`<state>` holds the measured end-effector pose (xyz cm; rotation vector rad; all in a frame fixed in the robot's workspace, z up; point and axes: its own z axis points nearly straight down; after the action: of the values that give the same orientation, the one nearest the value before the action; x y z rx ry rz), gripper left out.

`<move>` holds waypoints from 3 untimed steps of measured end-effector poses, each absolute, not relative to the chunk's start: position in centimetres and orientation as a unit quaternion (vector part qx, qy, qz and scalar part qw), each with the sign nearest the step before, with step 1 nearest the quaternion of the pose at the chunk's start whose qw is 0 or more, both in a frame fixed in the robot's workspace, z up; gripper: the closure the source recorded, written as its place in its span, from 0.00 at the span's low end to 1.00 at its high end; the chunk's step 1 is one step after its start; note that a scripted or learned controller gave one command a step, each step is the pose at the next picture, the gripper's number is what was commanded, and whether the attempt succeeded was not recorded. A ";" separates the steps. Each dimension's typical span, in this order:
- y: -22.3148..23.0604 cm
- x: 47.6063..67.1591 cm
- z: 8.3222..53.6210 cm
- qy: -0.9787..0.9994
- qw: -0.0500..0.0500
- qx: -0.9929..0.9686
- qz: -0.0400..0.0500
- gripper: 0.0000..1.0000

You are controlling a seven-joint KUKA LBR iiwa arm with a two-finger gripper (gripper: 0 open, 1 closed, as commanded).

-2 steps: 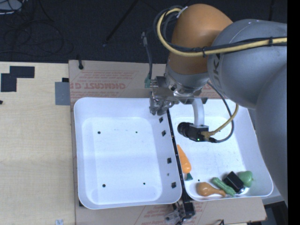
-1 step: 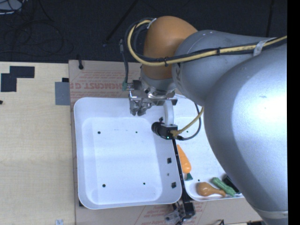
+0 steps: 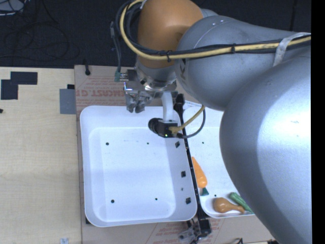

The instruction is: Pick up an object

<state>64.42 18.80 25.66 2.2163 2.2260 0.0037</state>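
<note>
Nearest the camera, the broad grey metal arm (image 3: 269,136) is seen filling the right side of the view, its rounded links crossing above the right-hand shallow white bin (image 3: 213,151) and hiding most of it. An orange band (image 3: 165,22) is seen above the wrist, with a yellow cable (image 3: 203,52) looped around it and run along the upper link. Places below are given relative to the black divider strip (image 3: 187,166) that runs between the two bins. The two-finger metal gripper (image 3: 136,105) is found beyond the far end of that strip and to its left, over the far rim of the left-hand shallow white bin (image 3: 96,177). Its short grey fingers point downward and lie close together; nothing is seen between them, and how far they are parted cannot be told. A small black module with a green light (image 3: 162,127) is noted just left of the strip's far end, below the wrist. Just right of the strip, about midway along it, an orange carrot-shaped toy (image 3: 199,173) is seen lying in the right-hand bin. Further toward the near end of the strip, on the same side, a tan pear-shaped object (image 3: 226,205) is seen, with a green stick-like object (image 3: 238,201) touching or just beside it. All three objects lie well apart from the gripper.
</note>
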 end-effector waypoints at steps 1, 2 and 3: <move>18.6 64.3 26.3 0.710 -0.001 0.705 -0.003 1.00; 18.7 64.3 27.2 0.712 -0.001 0.702 -0.004 1.00; 18.8 64.3 28.2 0.714 -0.001 0.700 -0.006 1.00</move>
<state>64.26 18.81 28.16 2.2001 2.2466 -0.0181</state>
